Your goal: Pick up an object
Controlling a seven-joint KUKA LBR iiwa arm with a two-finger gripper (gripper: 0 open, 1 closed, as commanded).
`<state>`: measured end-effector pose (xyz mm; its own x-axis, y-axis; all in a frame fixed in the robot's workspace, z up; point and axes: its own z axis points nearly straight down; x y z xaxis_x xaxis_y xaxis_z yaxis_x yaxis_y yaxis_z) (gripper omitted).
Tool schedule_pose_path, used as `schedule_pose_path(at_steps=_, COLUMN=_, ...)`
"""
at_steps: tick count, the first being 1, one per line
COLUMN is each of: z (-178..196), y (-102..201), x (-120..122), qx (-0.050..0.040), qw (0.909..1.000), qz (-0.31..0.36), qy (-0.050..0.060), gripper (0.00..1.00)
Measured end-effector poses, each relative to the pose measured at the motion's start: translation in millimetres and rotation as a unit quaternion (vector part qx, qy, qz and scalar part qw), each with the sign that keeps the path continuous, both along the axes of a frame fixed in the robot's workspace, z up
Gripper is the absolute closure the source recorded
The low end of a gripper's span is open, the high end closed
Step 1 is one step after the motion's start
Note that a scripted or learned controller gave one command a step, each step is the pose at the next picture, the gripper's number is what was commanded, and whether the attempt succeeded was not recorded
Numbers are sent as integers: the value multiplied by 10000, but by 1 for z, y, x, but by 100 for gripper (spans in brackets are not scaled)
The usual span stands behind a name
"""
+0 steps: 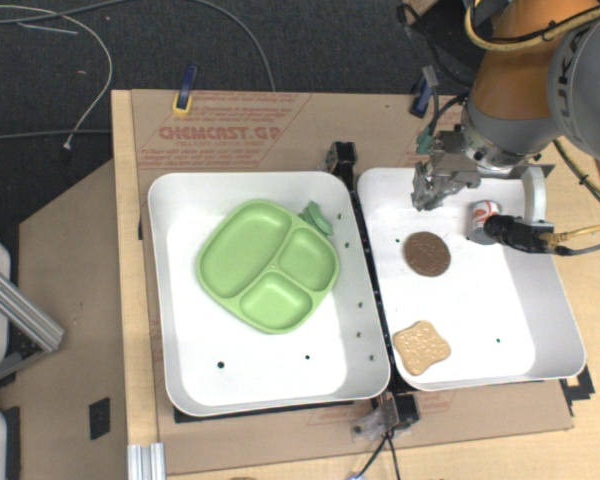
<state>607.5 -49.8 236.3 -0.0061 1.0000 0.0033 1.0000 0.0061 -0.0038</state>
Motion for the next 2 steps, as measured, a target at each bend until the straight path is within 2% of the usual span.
schedule_pose_path(at_steps=1, z=-9, y=53, x=-20, qx=-6, qw=10000, qz=-8, qy=3, gripper=100)
schedule_pose_path(at_steps=2, z=-14, y=101, x=-20, qx=-7, qw=10000, qz=-7, qy=0, gripper=100)
